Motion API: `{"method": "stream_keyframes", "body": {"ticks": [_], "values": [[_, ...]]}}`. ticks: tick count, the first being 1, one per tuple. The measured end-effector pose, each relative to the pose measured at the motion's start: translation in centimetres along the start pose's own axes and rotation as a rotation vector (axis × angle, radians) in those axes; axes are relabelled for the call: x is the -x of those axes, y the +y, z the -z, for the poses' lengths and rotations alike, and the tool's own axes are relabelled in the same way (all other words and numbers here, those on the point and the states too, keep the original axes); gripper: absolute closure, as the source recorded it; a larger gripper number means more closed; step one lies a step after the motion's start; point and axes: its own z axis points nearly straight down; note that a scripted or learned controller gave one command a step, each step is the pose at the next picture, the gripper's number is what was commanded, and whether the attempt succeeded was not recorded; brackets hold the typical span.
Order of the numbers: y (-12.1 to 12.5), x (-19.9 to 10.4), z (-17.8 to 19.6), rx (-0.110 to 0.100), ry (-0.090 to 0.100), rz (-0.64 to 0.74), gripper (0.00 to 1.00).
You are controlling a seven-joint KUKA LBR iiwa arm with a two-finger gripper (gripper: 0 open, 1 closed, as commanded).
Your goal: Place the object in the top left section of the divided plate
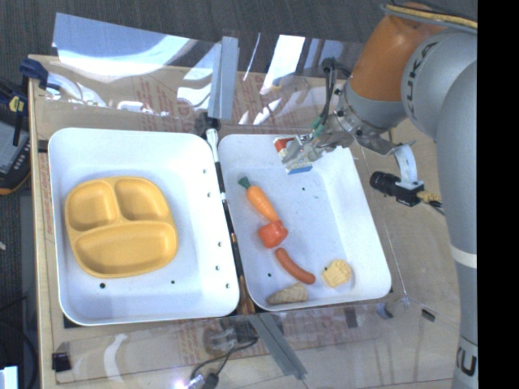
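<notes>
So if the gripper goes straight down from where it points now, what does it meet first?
Probably the small red and blue object directly beneath the gripper, near the right bin's top wall. Depth is unclear, so it might already be touching it.

Grey rounded arm point(454, 79) with dark lettering; orange band point(388, 51) above the wrist; thin cables beside it.

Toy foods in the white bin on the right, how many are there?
5, maybe more under the hand: carrot at upper left, red piece below it, sausage, corn and a tan piece along the bottom.
</notes>
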Motion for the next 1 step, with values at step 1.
{"method": "stream_keyframes", "body": {"ticks": [1], "values": [[-2.94, -2.27, 4.51, -0.001, 0.002, 0.037, 1.0]]}}
